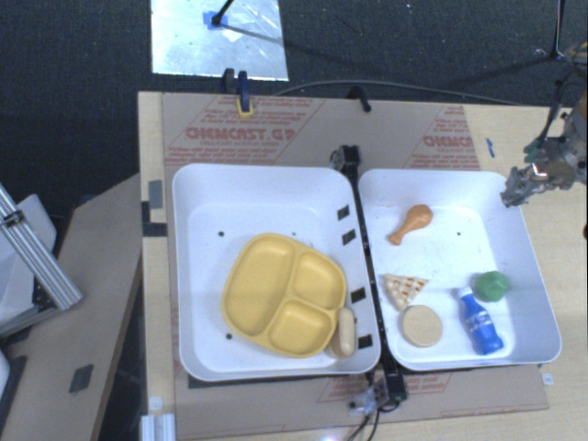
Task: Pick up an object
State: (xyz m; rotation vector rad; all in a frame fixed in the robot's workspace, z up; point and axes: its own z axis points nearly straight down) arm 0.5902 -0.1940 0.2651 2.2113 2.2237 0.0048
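The pincer (516,189) hangs at about two o'clock, over the far right rim of the right bin (542,274), and I cannot tell its state. In that bin lie a drumstick (410,224) near twelve o'clock, a pizza slice (403,288) and round cracker (422,325) toward seven, and a blue bottle (480,322) beside a green ball (492,285) toward four. The left bin (197,246) holds a yellow tray (283,294).

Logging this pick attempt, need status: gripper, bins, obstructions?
Gripper above right bin's far right rim, nothing seen held. Nearest: orange toy drumstick; green round toy and blue bottle nearer front. No obstruction.
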